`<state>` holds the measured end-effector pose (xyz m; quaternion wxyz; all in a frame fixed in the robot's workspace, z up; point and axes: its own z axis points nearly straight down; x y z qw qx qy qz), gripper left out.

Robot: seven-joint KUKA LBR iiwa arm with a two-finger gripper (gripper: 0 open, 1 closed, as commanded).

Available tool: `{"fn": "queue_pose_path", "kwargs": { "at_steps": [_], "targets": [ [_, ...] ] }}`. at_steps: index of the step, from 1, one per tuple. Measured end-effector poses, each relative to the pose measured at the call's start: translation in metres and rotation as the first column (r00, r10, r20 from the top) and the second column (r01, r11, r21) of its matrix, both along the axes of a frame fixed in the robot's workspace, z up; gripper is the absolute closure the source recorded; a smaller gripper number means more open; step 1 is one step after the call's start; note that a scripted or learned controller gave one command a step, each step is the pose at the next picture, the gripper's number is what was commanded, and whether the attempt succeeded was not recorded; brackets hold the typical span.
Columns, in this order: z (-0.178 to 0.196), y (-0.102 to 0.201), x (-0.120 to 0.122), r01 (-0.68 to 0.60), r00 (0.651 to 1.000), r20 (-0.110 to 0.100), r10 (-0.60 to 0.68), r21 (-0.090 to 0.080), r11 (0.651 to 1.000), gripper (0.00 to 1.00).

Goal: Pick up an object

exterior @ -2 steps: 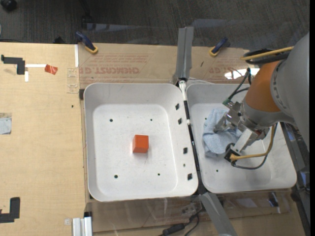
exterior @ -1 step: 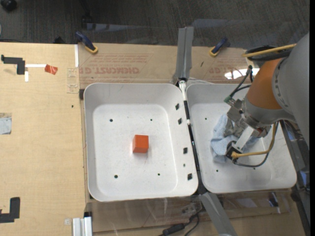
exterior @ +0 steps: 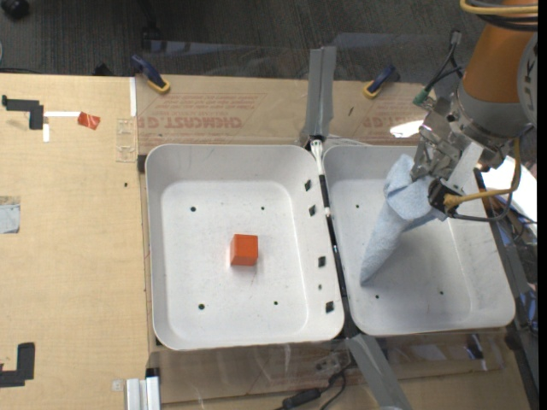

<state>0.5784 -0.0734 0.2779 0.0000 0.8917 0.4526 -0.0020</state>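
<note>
the arm comes in from the right, grey with its orange band high at the far right corner; its gripper sits over the far part of the right bin; the fingers are clenched on the upper end of a pale blue cloth, which shows pinched between them; the cloth hangs from that grip in a long tapering shape, wide and bunched at the top just beside the gripper, narrowing to a point that reaches down and left toward the middle of the right bin's floor; whether that tip touches the floor or hangs just above it cannot be told; a yellow cable runs right from the wrist.

the left bin lies touching the right one along a shared middle edge, where small black clips sit; an orange-red cube rests upright on its floor, roughly central, well apart from the gripper and cloth.

both bins stand on brown cardboard printed with reversed lettering along the far side; two blue-and-yellow clamps hold the far edge; to the left lies a light wooden board bearing black marks and a small red tag near its far end; dark carpet lies beyond.
</note>
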Motion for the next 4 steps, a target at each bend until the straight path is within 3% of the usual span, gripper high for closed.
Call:
{"fn": "queue_pose_path", "kwargs": {
  "at_steps": [1, 2, 3, 4],
  "targets": [
    [0.016, -0.029, -0.097, -0.292, 0.956, -0.001, 0.292, 0.002, 0.956, 1.00],
    [0.047, 0.044, -0.100, 0.116, 0.993, 0.001, -0.116, -0.001, 0.993, 1.00],
    [0.032, 0.044, -0.028, 0.496, 0.869, -0.001, -0.496, -0.004, 0.869, 1.00],
    [-0.030, 0.012, -0.077, 0.452, 0.892, -0.002, -0.452, -0.003, 0.892, 1.00]
  ]
}}
